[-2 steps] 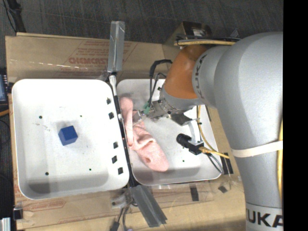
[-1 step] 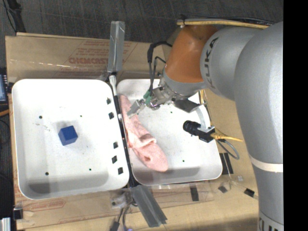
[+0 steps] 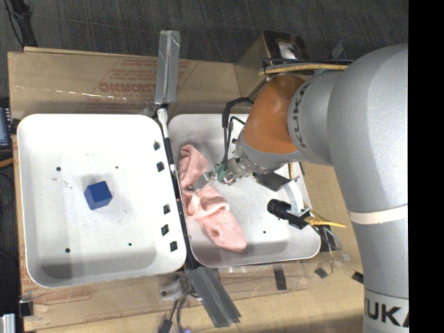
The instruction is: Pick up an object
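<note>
2 shallow white bins sit side by side. The pink cloth (image 3: 211,214) is the reference for all places. It lies crumpled in the right bin (image 3: 267,245), with its left edge pressed along that bin's left wall. It runs from the upper part of the floor down toward the near wall.

The gripper (image 3: 208,177) sits at the cloth's upper half, tip low at the fabric. Touching or just above it: cannot tell. How far it is open: cannot tell, since the wrist hardware blocks the tip. No cloth is seen pinched or lifted. The orange band (image 3: 270,120) is up and right of the cloth. The grey arm (image 3: 361,130) is further right, covering the bin's right rim.

Bare floor is open right of the cloth's lower half. Only a thin strip of floor shows between the cloth's bottom end and the near wall.

Small black tabs (image 3: 166,210) line the shared rim just left of the cloth. Beyond that rim is the left bin (image 3: 41,255). In it is 1 blue cube (image 3: 98,194), well apart from the cloth, near mid-floor. The cube is clear of all 4 walls, with open floor all round. Cardboard (image 3: 83,82) lies beyond the far rims, up and left of the cloth.
</note>
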